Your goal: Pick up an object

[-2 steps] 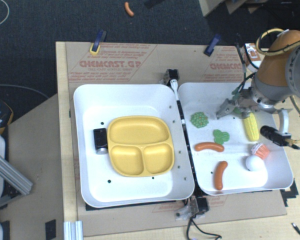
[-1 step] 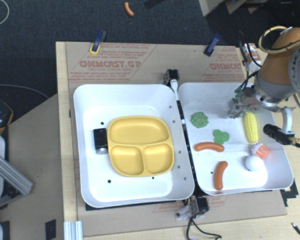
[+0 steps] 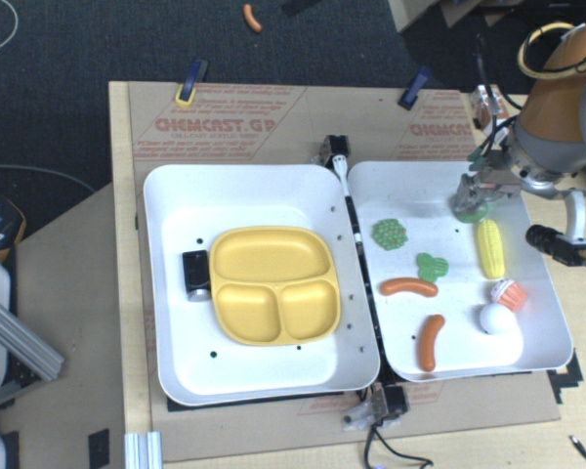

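Observation:
The right bin (image 3: 410, 355) holds small toy foods: a green lettuce piece (image 3: 390, 234), a green broccoli piece (image 3: 431, 266), two sausages (image 3: 408, 286) (image 3: 429, 341), a yellow corn cob (image 3: 490, 247), a white egg (image 3: 493, 318) and an orange-and-white piece (image 3: 509, 294). My gripper (image 3: 472, 201) hangs low over the bin's far right part, just above the corn cob's upper end. The wrist body hides the fingertips, and nothing shows between them.
The left bin (image 3: 166, 203) holds a yellow three-compartment plate (image 3: 272, 283) and a small black block (image 3: 195, 271) beside its left edge. Clamps sit at the board's far edge (image 3: 188, 81) (image 3: 413, 88). The arm (image 3: 557, 96) comes in from the upper right.

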You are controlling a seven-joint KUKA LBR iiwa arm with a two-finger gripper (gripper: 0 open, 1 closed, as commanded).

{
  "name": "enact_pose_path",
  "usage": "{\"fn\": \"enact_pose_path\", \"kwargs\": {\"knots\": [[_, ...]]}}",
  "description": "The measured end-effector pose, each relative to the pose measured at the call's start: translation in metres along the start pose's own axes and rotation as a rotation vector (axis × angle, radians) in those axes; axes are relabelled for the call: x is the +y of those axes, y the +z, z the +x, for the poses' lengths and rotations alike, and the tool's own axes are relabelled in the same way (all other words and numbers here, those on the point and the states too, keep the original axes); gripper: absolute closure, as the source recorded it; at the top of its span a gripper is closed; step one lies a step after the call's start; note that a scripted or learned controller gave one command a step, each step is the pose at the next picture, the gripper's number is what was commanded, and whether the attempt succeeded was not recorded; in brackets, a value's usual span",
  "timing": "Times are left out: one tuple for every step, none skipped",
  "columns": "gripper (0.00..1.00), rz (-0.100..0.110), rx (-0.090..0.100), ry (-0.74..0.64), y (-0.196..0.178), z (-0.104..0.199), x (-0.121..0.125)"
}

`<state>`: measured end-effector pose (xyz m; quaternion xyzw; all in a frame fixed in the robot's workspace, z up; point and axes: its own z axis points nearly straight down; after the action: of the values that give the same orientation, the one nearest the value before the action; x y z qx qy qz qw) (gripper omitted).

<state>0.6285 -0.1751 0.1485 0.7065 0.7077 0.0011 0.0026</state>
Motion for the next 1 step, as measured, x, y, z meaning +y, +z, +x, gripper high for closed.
{"fn": "enact_pose_path", "kwargs": {"knots": [[1.00,-0.003,-0.001,0.002,-0.0606,-0.0055,-0.0052]]}}
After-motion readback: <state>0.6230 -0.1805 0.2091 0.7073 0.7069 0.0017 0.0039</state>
